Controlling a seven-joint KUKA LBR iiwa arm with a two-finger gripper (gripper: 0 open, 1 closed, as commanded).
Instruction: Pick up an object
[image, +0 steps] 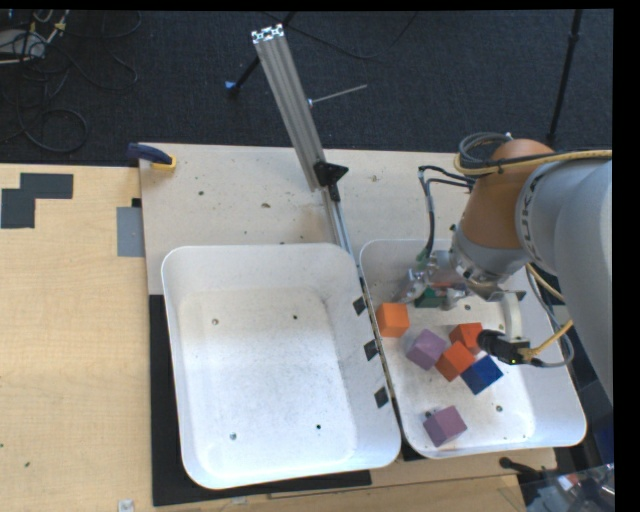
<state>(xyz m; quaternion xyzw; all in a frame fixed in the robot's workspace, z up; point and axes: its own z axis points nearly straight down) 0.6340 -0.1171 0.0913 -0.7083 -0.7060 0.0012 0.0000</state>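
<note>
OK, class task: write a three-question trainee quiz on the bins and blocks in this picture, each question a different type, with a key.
1. True or false: the blocks lie in the left bin.
2. How many purple blocks are in the right bin?
3. Which block lies nearest the divider between the bins? A blue B orange C purple

Key: 1 false. 2 two. 3 B, the orange block.

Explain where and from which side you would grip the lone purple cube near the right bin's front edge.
Grip the purple cube across two opposite flat side faces, coming straight down from above. It sits rotated relative to the right bin, so the gripper would probably need turning to match. It lies apart from the other blocks, leaving room on every side.
</note>
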